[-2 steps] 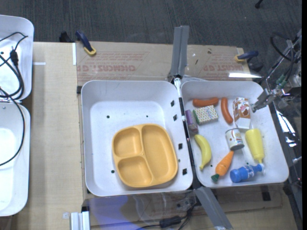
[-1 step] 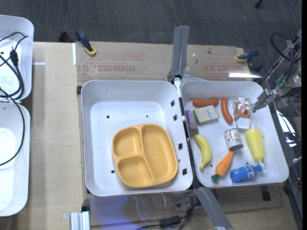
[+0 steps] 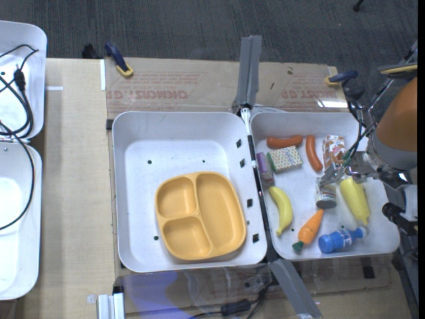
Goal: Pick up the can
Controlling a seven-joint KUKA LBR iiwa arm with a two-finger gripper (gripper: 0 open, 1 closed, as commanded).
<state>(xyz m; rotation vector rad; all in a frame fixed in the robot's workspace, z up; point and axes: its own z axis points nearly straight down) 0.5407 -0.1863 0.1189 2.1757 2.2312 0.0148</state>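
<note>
The bench [image 3: 73,178] carries two shallow white bins side by side. The left bin [image 3: 133,198] holds one item: a yellow three-compartment plate [image 3: 199,215], lying toward the bin's front edge.

The right bin [image 3: 372,244] holds the remaining items. Along its back edge lie a red-orange sausage [image 3: 284,141], a second sausage [image 3: 313,153] set roughly upright beside it, and a white printed packet [image 3: 333,149] just to the right. A pale speckled block [image 3: 285,158] sits below the first sausage, with a small purple item [image 3: 264,166] against the bin's left wall. A banana [image 3: 282,207] lies at the left-centre. A toy carrot [image 3: 308,229] points toward the front edge, and a blue bottle [image 3: 340,239] lies on its side at the front-right. A second yellow fruit-shaped item [image 3: 355,200] lies near the right wall.

The can [image 3: 326,195], silver-grey, stands near the middle of the right bin, between the banana and the yellow item and just above the carrot.

The arm enters over the bin's right wall, its orange band visible at the edge. The gripper [image 3: 334,173] sits directly over the can's upper end, against the packet's lower edge. The state of the jaws cannot be told, and it cannot be confirmed that the can is held.
</note>
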